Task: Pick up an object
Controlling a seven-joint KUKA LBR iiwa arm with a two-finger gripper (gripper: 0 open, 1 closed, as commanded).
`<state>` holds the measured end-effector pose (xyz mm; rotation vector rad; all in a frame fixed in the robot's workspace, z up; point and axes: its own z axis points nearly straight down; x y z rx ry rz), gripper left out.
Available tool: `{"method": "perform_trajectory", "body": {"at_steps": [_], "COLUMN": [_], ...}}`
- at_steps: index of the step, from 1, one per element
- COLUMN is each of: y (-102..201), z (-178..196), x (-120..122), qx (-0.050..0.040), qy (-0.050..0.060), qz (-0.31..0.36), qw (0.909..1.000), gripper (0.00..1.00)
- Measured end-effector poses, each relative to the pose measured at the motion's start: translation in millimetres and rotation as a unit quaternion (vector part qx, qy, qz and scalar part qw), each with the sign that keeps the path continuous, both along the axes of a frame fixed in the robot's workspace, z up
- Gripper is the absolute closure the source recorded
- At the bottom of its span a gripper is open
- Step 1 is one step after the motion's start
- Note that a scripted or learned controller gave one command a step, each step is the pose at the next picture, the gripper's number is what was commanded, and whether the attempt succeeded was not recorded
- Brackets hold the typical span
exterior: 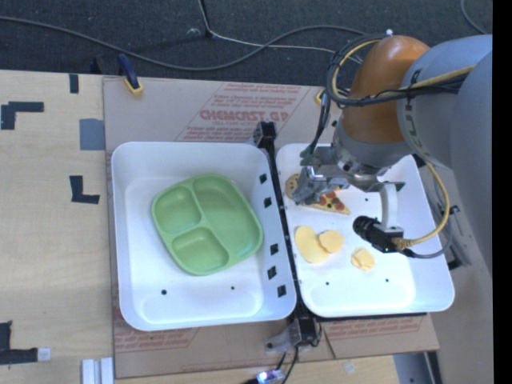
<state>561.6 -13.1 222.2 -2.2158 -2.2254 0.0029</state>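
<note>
End effector [314, 184] is hovering low over the right bin's [424, 294] upper-left corner, can't tell its grip state, with the pizza slice [332, 203] lying just beside it toward the bin's near side, long axis pointing roughly sideways.

- We see a pale wooden surface [48, 238] with a brown cardboard sheet [232, 110] laid on it, printed with red lettering.
- Left of the cardboard sheet, we note dark tape marks [80, 190] stuck to the wood.
- Beyond the cardboard sheet's far edge lies dark grey carpeted floor [120, 6], crossed by thin black cables [240, 42].
- At the cardboard sheet's far left corner sits a blue and yellow clamp [130, 77].
- Light is even and soft.
</note>
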Motion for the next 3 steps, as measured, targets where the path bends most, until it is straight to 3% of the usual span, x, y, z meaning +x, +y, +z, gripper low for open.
{"method": "perform_trajectory", "body": {"at_steps": [2, 3], "y": [100.0, 97.2], "z": [13.0, 12.6], "x": [45.3, 44.6], "qx": [0.0006, -0.0002], "qy": [-0.001, 0.000], "qz": [0.001, -0.001], "qw": [1.0000, 1.0000], "gripper": [1.00, 0.00]}}
